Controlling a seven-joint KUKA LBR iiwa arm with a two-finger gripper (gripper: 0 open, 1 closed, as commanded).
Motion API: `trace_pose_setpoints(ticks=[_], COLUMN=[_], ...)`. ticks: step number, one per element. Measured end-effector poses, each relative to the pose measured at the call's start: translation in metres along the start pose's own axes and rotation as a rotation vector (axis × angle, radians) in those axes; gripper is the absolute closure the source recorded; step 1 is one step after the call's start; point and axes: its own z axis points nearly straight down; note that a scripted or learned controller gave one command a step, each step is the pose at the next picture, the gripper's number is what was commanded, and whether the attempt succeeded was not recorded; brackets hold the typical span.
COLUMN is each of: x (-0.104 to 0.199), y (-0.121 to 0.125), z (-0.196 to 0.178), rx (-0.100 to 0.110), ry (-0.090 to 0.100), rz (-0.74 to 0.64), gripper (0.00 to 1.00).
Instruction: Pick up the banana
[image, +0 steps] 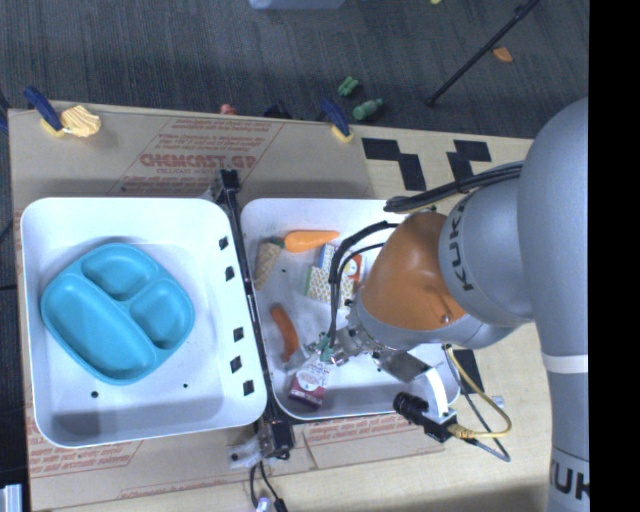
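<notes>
The banana cannot be picked out with certainty. It is judged to lie in the right bin (350, 402), possibly covered by the arm's orange-banded wrist (405, 275), which hangs over the middle of that bin. The gripper (326, 350) is seen low over the near half of the right bin, just above a small crumpled packet (312, 380). Whether it is open or closed cannot be told, and nothing can be seen held in it.

Around it, a long orange-red item (284, 332) is laid just to the left. A carrot-shaped orange item (310, 240) is seen at the far side, with a pale tan piece (266, 262) near it. The left bin (120, 215) holds a blue divided plate (118, 310).

The step in hand is judged to be the reach, with the grasp not yet made. For the next move, the banana would have to be located. The gripper would then need to be lined up across the banana's narrow width and kept clear of the packet and the orange-red item.

On the brown sheet (200, 150) under the bins, "CHEMCAST GP" can be read in red. Smaller print below it is too fine to read. The letters "KU" are visible in black on the arm's grey casing (463, 250).
</notes>
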Motion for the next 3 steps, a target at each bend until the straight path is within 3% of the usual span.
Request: trace_pose_setpoints(ticks=[1,2,3], x=[0.048,0.086,0.084], y=[0.092,0.117,0.031], z=[-0.102,-0.101,-0.100], rx=[-0.004,-0.003,0.001], ry=[-0.002,-0.003,-0.001], rz=[0.001,-0.143,-0.091], gripper=[0.00,0.00,0.00])
